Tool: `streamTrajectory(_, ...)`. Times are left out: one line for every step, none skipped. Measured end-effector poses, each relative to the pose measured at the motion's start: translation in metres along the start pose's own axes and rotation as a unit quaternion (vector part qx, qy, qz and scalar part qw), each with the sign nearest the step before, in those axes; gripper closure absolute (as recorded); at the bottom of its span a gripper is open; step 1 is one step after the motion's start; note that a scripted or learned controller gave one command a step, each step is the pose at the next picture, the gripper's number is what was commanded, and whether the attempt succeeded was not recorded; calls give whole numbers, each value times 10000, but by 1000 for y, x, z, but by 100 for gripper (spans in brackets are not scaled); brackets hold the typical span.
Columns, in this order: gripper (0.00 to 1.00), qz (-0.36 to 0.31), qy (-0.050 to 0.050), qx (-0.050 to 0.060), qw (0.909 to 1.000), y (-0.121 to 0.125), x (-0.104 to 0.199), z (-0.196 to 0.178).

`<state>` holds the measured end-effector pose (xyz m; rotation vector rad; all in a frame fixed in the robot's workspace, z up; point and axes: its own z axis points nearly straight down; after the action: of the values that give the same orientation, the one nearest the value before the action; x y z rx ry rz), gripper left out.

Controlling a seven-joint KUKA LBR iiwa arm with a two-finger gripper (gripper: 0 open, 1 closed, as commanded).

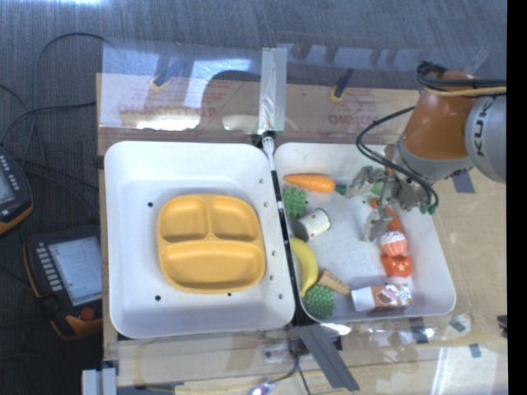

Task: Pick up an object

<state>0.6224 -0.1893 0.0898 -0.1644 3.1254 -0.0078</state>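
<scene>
2 shallow white bins sit side by side on the tabletop [478, 220].

Left bin [132, 179]: 1 yellow compartment plate [212, 243], lying flat near the middle, with 2 small sections along its far side and 1 long section along its near side.

Right bin [428, 290]: assorted toy food.
- 1 orange carrot [309, 183], lying near the far left corner.
- 1 green leafy piece [294, 200], just beside the carrot, against the divider wall.
- 1 small white cup-like item [314, 222], on its side below the carrot.
- 1 yellow banana [304, 262], along the left wall.
- 1 cone-shaped tan piece [333, 282], touching the banana's lower end.
- 1 green bumpy ball [320, 301], at the near left corner.
- 1 white packet with a brown label [380, 296], along the near wall.
- 1 red-and-white cupcake-like item [394, 243] and 1 red-orange block [398, 265], stacked in a line on the right side.

Arm: grey with an orange band [436, 126], reaching in from the right over the far right part of the right bin. Claw [380, 212]: low among the items just above the cupcake-like piece; whether its fingers stand open or closed cannot be made out, and no object is seen gripped.
</scene>
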Motion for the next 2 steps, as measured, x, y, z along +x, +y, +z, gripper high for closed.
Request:
streamTrajectory(0, 118, -13, -15, 9999, 1, 23, -1)
streamTrajectory(100, 115, -41, -3, 9999, 1, 21, -12)
